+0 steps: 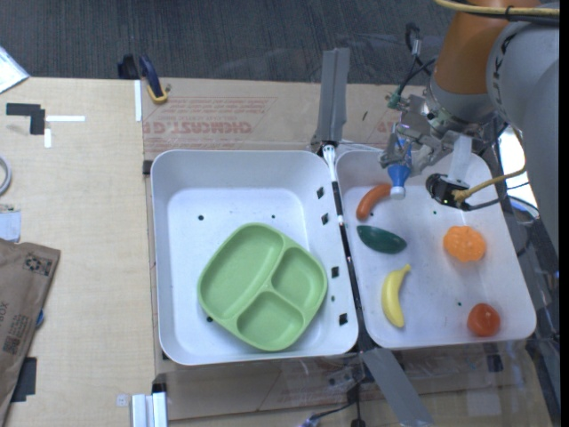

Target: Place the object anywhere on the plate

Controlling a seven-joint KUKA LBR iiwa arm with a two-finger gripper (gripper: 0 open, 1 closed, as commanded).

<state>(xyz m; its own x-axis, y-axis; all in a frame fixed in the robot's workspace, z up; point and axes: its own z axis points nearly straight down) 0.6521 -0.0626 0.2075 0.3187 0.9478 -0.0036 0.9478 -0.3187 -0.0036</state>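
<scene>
A light green divided plate (262, 285) lies in the left bin (178, 185), tilted toward the front right. In the right bin (507, 238) lie an orange carrot-like piece (372, 201), a dark green piece (382, 239), a banana (395, 296), an orange (464, 244) and a small red tomato (483, 319). My gripper (399, 178) hangs over the back left of the right bin, its blue tip just right of and above the carrot-like piece's upper end. Nothing shows in its grasp.
The grey divider wall (338, 229) between the two bins runs close to the left of the gripper. A yellow cable and a black fitting (444, 189) hang off the wrist over the bin's back. Cardboard (231, 118) lies behind the bins.
</scene>
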